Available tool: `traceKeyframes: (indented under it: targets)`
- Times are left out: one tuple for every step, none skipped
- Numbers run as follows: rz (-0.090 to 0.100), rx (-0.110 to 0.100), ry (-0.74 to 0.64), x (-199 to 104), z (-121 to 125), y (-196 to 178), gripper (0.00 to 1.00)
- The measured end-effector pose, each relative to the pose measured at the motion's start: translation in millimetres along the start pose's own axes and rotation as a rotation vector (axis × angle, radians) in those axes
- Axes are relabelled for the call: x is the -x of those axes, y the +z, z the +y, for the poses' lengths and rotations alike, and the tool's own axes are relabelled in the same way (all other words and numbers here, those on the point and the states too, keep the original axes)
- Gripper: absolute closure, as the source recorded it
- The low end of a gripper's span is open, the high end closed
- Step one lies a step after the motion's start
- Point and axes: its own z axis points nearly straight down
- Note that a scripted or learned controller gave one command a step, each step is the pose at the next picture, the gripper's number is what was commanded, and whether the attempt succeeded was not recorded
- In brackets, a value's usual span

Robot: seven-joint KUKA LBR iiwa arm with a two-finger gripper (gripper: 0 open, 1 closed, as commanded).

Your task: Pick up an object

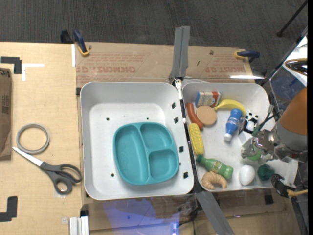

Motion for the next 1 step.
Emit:
traceKeyframes:
  targets:
    - [-0.002, 0.004, -0.143, -52.6, -21.5, -116.4, 1.0]
